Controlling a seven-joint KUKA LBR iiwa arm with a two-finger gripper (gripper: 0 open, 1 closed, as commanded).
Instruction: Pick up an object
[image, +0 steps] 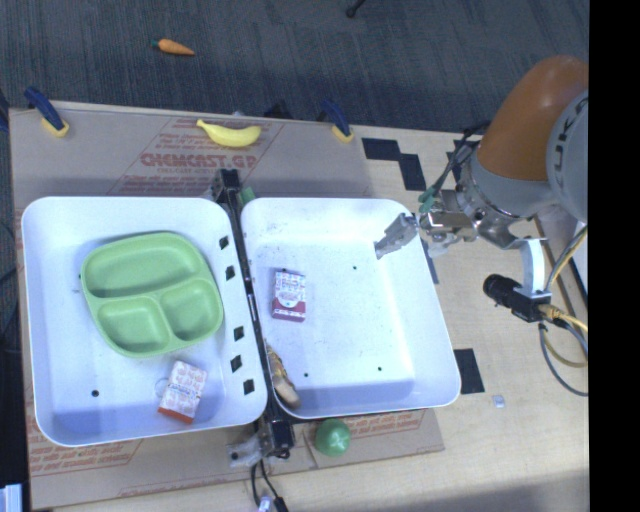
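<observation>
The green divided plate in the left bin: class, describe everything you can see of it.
The green divided plate is pale green, plastic-looking, a rounded rectangle with three compartments: one long, two smaller. It lies flat, right way up and slightly askew, on the floor of the left bin, apart from the small packet nearer the camera.

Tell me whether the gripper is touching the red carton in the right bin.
Apart. The camera view shows bare white bin floor between the gripper, near the right bin's far right corner, and the red carton.

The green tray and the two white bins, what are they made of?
Green tray: probably moulded plastic, matte, with three smooth rounded compartments in one even colour. Left bin and right bin: likely thin formed plastic, slightly glossy, with rounded corners and soft sheen on the walls.
</observation>
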